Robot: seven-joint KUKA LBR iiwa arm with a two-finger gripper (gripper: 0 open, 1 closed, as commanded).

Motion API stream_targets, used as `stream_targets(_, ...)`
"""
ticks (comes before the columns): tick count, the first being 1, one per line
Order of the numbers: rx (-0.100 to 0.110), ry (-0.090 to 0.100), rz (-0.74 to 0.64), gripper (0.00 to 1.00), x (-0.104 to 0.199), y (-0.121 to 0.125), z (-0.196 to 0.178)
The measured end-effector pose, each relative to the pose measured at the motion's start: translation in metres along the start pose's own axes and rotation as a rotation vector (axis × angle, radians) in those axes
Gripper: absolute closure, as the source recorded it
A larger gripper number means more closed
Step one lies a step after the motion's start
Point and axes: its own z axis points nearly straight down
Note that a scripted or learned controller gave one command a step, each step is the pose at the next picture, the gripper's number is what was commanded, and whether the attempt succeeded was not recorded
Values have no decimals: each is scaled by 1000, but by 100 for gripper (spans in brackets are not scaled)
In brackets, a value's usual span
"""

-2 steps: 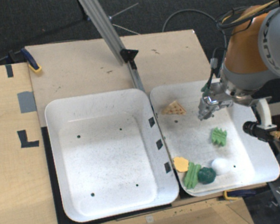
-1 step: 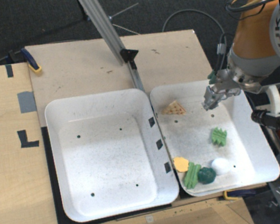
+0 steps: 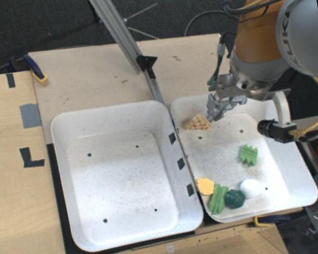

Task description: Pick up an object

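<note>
Right bin: waffle piece, green toys, possibly white egg.

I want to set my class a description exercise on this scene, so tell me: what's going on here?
A grey-and-orange robot arm reaches in over the right bin, its pincer low beside a tan waffle-like piece near the bin's far left corner. Whether it has hold of the piece can't be told. Also in that bin lie a green leafy piece, a white ball, a dark green ball, a green pod and a yellow piece.
</note>
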Motion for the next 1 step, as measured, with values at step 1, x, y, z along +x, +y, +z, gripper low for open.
stream_targets(1, 0, 0, 1, 100, 48, 17, -3)
